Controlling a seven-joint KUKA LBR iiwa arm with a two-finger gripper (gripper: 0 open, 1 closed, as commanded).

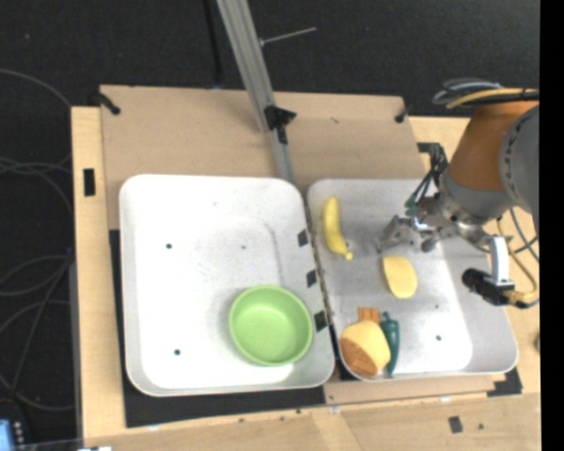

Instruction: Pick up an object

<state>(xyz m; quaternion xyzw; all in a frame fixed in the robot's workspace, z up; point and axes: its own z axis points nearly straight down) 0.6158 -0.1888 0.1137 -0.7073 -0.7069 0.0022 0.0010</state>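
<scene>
In the right bin lie a yellow banana near its left wall, a pale yellow oval piece in the middle, and an orange-yellow fruit with a green and orange item at the front left corner. A green bowl sits in the left bin at its front right. My gripper hangs over the right bin, just above and behind the oval piece, with its fingers spread and nothing between them.
A grey metal pole slants up from between the bins to the top of the view. The arm's orange band and wrist cables crowd the right bin's right side. Black floor and cables lie to the left.
</scene>
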